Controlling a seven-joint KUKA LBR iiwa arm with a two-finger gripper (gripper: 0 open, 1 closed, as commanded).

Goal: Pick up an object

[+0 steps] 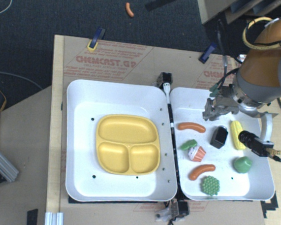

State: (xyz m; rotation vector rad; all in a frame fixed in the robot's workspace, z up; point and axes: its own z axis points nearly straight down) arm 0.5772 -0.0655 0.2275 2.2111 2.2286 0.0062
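Note:
In the right bin (pixel 257 187) lie small toy foods. A reddish sausage (pixel 192 127) rests near the bin's left wall, with a black block (pixel 219 137) and a yellow corn cob (pixel 235 133) to its right. Lower down are a radish with green leaves (pixel 194 150), a second sausage (pixel 201 171), a green broccoli (pixel 210 185) and a green round piece (pixel 242 165). My gripper (pixel 214 110) hangs over the bin's far part, just above and right of the first sausage and behind the black block. Nothing shows in its grasp.
The left bin (pixel 77 128) holds a yellow divided tray (pixel 127 144). A black cylindrical part with a cable (pixel 253 142) juts from the arm over the corn. Clamps (pixel 94 40) sit at the board's far edge. A stray sausage (pixel 129 9) lies on the dark floor.

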